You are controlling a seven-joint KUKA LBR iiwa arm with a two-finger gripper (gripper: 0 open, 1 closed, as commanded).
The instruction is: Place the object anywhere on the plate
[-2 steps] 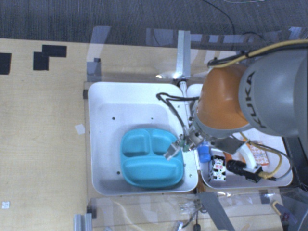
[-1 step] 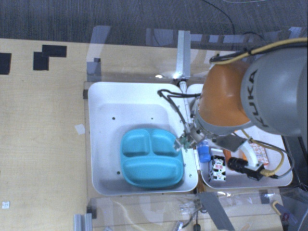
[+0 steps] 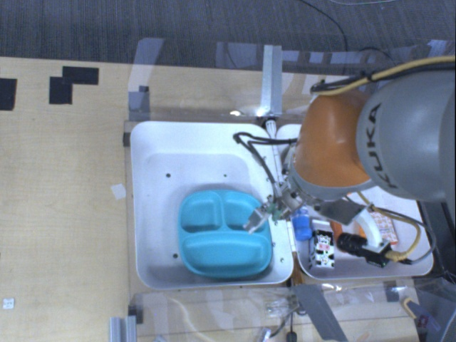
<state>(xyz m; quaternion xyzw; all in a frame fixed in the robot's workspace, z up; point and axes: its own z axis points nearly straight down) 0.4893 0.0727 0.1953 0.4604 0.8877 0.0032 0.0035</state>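
The grey arm with its orange band is reaching over the right bin, hiding much of it. Right of the gripper, 1 blue item, 1 white printed box and 1 red-and-white packet are lying. The blue 3-compartment plate is sitting in the left bin, beneath the gripper, which is hovering over its right rim. Whether it is released or clenched cannot be told.

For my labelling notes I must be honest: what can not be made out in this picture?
Camera view:
- Whether the pincer holds anything by the blue plate: too small, blurred.
- Most of the right bin: hidden by the arm.
- What the blue object and the spotted white object there are: too small.
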